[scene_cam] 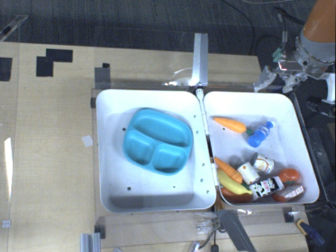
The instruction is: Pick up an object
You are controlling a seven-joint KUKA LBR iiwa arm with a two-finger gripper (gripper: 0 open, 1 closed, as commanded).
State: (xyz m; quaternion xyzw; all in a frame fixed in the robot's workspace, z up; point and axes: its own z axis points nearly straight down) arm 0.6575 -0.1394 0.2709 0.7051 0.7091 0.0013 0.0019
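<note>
- My fingers (276,81) are up at the top right, hanging over the far rim of the right bin (273,100). Pretty sure they're spread apart with nothing between them, no object anywhere near the tips.
- The orange band of my arm (320,14) pokes in from the top right corner, with the grey wrist just below it.
- All the stuff worth picking is in the right bin. One carrot (230,124) lies by itself near the middle, and a small blue bottle (260,134) sits tilted just to the right of it.
- The rest is piled in the near end of that bin: a second carrot (228,169) along the left wall, a banana (233,185) right under it and touching it, a small can (263,165), a white bottle with a dark label (261,186), a tomato (289,176) and some red packet thing (289,194) squeezed against the front wall. Hard to tell exactly what the packet is.
- The left bin (107,140) just holds a blue divided tray (156,140), sitting flat a bit toward the far side.
- Both bins sit side by side on the light wooden counter (47,156), with a metal post (200,59) standing where they meet at the back.
- So my fingers are well apart from everything, nothing grabbed yet.
</note>
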